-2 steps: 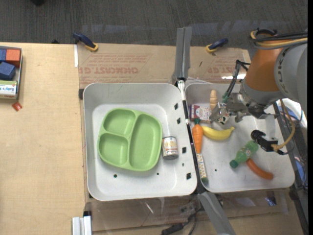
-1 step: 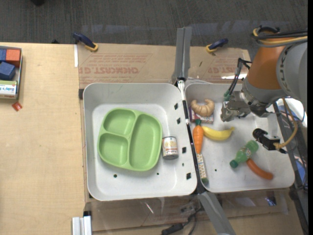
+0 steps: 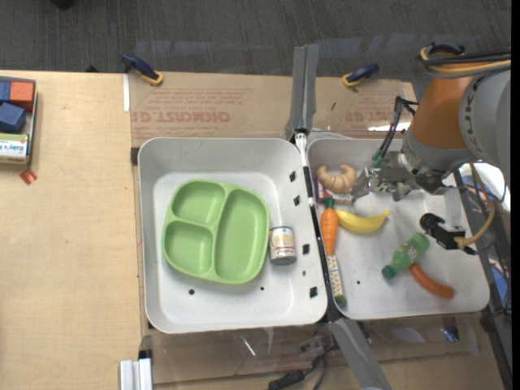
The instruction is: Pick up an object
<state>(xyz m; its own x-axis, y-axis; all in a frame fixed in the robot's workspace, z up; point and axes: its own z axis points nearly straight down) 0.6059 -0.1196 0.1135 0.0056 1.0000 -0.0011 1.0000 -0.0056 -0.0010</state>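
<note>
Croissant (image 3: 337, 177) beside banana (image 3: 362, 220) and carrot (image 3: 328, 227) in right bin (image 3: 471, 299), near jaws (image 3: 375, 181), their state unclear.

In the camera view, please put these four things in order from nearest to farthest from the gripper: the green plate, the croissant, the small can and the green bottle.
From the gripper:
1. Croissant, just beside it in the right bin.
2. Green bottle, lower in the same bin.
3. Small can, in the left bin.
4. Green plate, farther left.
</note>
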